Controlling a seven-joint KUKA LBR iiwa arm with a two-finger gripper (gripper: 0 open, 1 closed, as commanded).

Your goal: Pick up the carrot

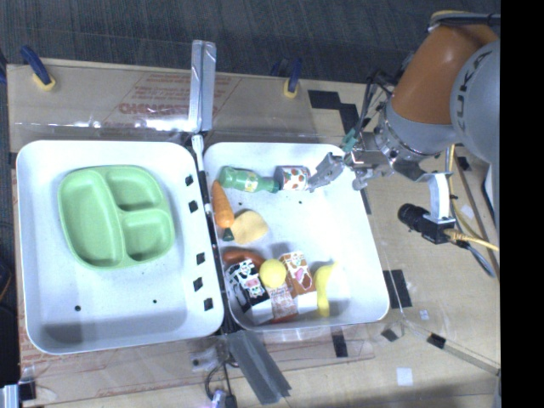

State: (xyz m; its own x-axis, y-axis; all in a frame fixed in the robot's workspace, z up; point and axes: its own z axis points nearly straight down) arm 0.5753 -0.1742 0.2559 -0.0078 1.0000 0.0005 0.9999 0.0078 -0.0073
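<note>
The carrot [222,205] is orange and lies lengthwise against the left wall of the right bin [361,253], in its upper left part. A green bottle [240,178] lies just above it and a pale yellow food piece [248,226] touches its lower right side. My gripper [325,170] hangs over the upper right part of the same bin, beside a small red-and-white carton [293,178]. It is well to the right of the carrot and holds nothing I can see.
The left bin [34,253] holds a green divided plate [119,213]. Along the right bin's front lie a cow-pattern carton [246,280], a yellow lemon [272,273], a strawberry carton [296,272] and a banana [323,287]. A metal divider [202,83] stands between the bins.
</note>
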